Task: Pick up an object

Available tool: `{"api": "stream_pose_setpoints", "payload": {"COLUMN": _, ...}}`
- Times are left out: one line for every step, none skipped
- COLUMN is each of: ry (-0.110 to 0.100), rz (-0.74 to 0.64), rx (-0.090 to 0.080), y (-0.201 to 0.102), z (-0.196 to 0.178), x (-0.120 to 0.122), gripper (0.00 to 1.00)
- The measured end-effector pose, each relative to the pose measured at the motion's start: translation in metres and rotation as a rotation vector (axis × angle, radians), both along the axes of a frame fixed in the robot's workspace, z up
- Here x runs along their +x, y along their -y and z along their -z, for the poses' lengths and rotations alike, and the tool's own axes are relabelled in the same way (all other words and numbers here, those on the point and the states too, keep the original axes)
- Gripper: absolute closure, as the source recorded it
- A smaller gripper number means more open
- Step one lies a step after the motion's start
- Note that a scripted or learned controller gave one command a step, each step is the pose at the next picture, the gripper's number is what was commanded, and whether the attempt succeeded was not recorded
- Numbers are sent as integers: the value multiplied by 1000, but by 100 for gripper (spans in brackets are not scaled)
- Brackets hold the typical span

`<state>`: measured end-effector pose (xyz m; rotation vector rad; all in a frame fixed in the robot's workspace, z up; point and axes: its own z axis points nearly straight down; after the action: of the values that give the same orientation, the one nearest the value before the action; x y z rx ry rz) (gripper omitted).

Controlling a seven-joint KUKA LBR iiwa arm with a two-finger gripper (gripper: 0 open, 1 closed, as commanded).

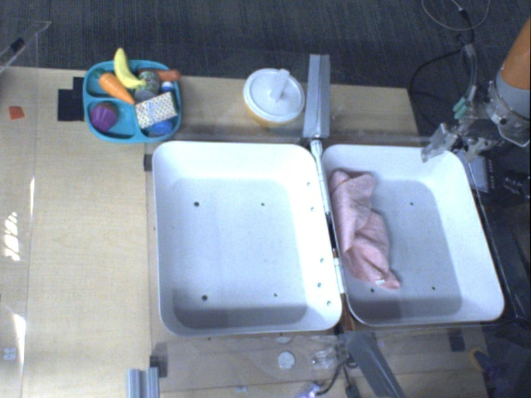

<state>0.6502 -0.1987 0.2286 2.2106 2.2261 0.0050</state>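
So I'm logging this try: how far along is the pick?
Nothing looks done. The pink cloth lies crumpled in the right bin, against its left wall. The gripper sits at that bin's upper right corner, apart from the cloth. Reach, grasp and lift remain.

Open floor across the left bin [236, 239], pink cloth [361, 226] against the right bin's [465, 247] left wall.

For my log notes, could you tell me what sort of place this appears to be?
Probably a robotics lab's grasping test bench: two white bins sit side by side, a pink cloth lies in the right one, a blue tray of toy food stands behind them, and the robot arm waits at the right.
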Motion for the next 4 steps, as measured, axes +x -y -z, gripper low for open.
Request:
{"api": "stream_pose_setpoints", "payload": {"ry": -1, "rz": -66, "rx": 1, "y": -72, "z": 104, "x": -13, "gripper": 0}}
{"api": "stream_pose_setpoints", "payload": {"ry": 1, "rz": -95, "rx": -1, "y": -32, "z": 109, "x": -72, "gripper": 0}}
{"api": "stream_pose_setpoints", "payload": {"ry": 1, "rz": -95, "rx": -1, "y": -32, "z": 109, "x": -72, "gripper": 0}}
{"api": "stream_pose_setpoints", "payload": {"ry": 8, "rz": -311, "rx": -2, "y": -96, "z": 139, "x": -38, "gripper": 0}}
